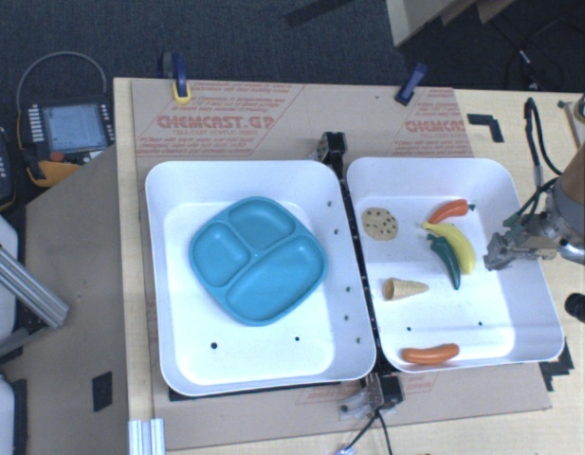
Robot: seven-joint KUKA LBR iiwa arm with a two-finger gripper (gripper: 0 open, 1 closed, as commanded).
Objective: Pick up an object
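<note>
Bins: we count two, left bin (169, 282) and right bin (529, 335).
Plate: one blue divided plate (258, 259), centre of the left bin.
Arm: cut off at 3 o'clock; gripper (505, 247) at the right bin's 3 o'clock rim; whether its fingers are spread, we cannot tell.
Food: six pieces in the right bin: banana (456, 242), green pepper (447, 260), red pepper (449, 210), sausage (429, 354), cone (404, 289), cookie (379, 223).

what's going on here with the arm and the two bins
A robot arm reaches in from the right, its gripper over the right edge of the right bin. Nothing is between its fingers. That bin holds toy food: a cookie, an ice cream cone, a banana, a green pepper, a carrot and a sausage. The left bin holds a blue divided plate.
</note>
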